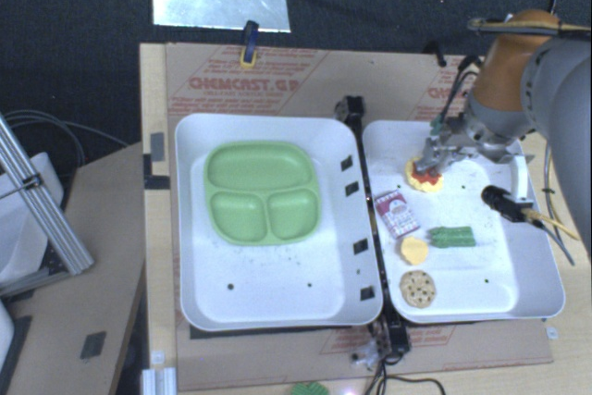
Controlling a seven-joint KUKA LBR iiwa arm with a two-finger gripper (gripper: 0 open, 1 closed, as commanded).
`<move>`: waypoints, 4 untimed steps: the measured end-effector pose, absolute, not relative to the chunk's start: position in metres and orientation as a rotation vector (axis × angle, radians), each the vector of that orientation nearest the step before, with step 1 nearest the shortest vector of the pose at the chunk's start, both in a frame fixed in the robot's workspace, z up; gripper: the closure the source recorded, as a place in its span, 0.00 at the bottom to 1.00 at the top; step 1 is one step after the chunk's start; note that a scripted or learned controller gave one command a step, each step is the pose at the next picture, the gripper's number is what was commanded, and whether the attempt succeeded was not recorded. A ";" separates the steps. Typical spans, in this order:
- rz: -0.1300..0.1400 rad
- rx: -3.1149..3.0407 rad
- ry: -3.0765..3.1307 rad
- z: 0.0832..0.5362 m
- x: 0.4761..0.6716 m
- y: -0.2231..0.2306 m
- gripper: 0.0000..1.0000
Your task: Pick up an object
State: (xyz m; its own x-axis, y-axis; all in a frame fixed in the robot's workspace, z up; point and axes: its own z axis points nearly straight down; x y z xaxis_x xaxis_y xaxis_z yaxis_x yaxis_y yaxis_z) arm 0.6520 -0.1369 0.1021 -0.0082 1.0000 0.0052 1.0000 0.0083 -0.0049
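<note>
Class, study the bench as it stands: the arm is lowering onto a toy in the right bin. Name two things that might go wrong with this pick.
1. The claw sits right over the small yellow-and-red toy, which looks low and rounded; it may slip out.
2. That toy lies near the right bin's back wall, so a misjudged descent might push it away rather than lift it.
</note>
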 end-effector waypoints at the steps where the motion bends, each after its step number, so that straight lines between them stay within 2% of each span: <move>1: -0.009 -2.221 -2.233 0.198 0.644 -0.128 1.00; 2: -0.003 -2.218 -2.229 0.192 0.643 -0.128 0.00; 3: 0.004 -2.214 -2.216 0.081 0.668 -0.159 0.00; 4: -0.007 -2.221 -2.233 0.098 0.671 -0.158 1.00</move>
State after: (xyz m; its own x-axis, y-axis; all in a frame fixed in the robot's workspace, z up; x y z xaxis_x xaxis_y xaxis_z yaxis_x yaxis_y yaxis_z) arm 0.6708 -0.1579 0.0977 -0.0054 1.0000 -0.0026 0.9999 0.0054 0.0085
